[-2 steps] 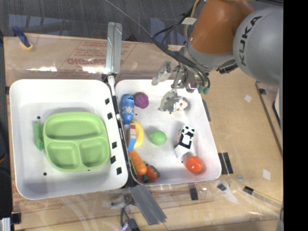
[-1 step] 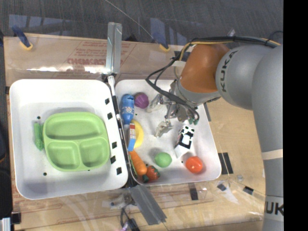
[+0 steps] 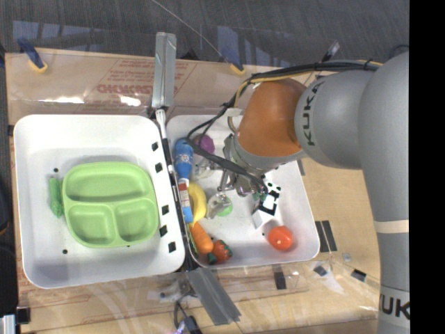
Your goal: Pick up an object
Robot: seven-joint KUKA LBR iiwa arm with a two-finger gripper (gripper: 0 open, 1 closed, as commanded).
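A grey robot arm with an orange band reaches from the right of the frame, its gripper (image 3: 233, 186) lowered into the right white bin (image 3: 302, 245) at centre; whether it is open or holding anything cannot be told. Just beside it lie a yellow banana-shaped toy (image 3: 197, 202), an orange carrot toy (image 3: 202, 237) and a round red-orange tomato toy (image 3: 280, 238), while the left white bin (image 3: 35, 186) holds a light green divided plastic tray (image 3: 110, 202).

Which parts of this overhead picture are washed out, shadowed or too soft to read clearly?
In the camera view, the left bin floor is bright and nearly featureless around the green tray; the arm casts soft shadow into the right bin; the hand looks blurred against clutter, so its details are hard to read; clear sheeting behind the bins shows pale glare.
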